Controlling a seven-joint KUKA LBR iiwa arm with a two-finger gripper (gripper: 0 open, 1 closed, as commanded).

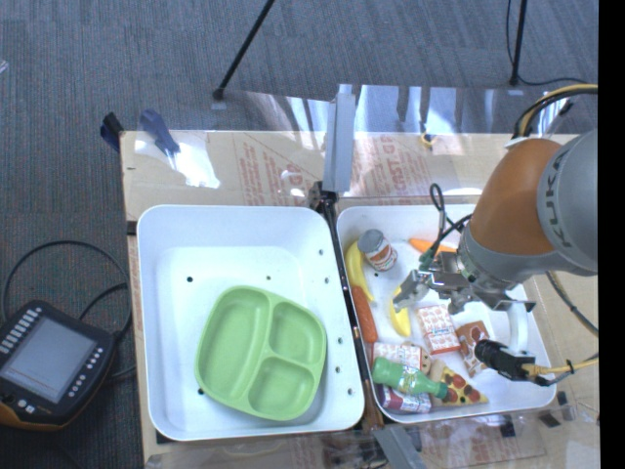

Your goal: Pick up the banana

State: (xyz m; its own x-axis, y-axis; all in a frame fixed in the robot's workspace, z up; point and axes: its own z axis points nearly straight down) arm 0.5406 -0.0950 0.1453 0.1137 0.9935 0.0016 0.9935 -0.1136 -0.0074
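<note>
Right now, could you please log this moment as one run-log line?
grey two-finger gripper: over right white bin | curved yellow banana: in bin, ungrasped | green divided plate: left bin

A grey arm [576, 203] with an orange band is seen reaching in from the right. Its wrist is angled down and leftward, with the gripper [415, 286] held low.

Left bin [166, 262]: green divided plate [261, 353]. Right bin [547, 391]: banana [355, 268], can [376, 250], green bottle [410, 378]; gripper [418, 288] above.
</note>
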